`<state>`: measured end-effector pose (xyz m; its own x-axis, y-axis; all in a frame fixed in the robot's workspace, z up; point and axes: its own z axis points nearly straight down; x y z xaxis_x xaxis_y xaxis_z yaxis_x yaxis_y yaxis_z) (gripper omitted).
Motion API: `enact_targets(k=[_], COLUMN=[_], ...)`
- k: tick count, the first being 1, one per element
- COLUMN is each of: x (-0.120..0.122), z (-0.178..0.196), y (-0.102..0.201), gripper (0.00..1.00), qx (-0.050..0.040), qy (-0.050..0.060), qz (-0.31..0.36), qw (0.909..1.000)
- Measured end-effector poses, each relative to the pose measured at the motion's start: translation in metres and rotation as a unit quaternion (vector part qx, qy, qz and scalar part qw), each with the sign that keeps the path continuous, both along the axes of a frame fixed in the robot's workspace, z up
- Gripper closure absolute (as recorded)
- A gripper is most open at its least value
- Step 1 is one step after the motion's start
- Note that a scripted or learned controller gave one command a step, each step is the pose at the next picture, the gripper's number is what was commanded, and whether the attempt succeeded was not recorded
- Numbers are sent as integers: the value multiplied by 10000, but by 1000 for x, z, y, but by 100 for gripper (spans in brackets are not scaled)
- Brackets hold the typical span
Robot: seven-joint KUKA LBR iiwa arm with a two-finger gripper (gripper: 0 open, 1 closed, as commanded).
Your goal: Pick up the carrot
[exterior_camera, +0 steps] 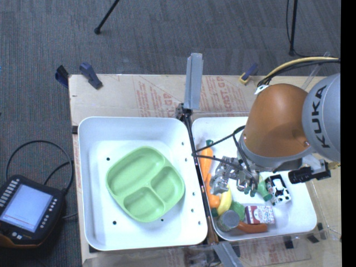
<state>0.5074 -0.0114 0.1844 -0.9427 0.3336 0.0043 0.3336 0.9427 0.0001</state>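
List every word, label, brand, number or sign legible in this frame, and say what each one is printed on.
"KUKA": black letters, running vertically on the grey arm.
Red print on the cardboard sheet under the bins: repeated lettering, upside down and too blurred to read.
Small red and white carton in the right bin: has printing, too small to read.
Handheld pendant on the floor: screen lit, no text readable.

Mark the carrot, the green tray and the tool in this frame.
carrot [205, 168]: camera view, middle of its orange body, by the right bin's left wall.
green tray [146, 183]: camera view, ridge between its compartments, in the left bin.
tool [231, 178]: camera view, between its fingertips, right of the carrot.
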Motion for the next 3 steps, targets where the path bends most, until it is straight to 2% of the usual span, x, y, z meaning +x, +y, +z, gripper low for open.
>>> enact_targets(k=[1,2,3], x=[0,-31,-31], z=[0,0,0], y=[0,-20,-20], gripper=[0,0,0], qx=[0,13,13], qy=[0,8,8], qz=[-1,1927,1925], qw=[10000,9812,9813])
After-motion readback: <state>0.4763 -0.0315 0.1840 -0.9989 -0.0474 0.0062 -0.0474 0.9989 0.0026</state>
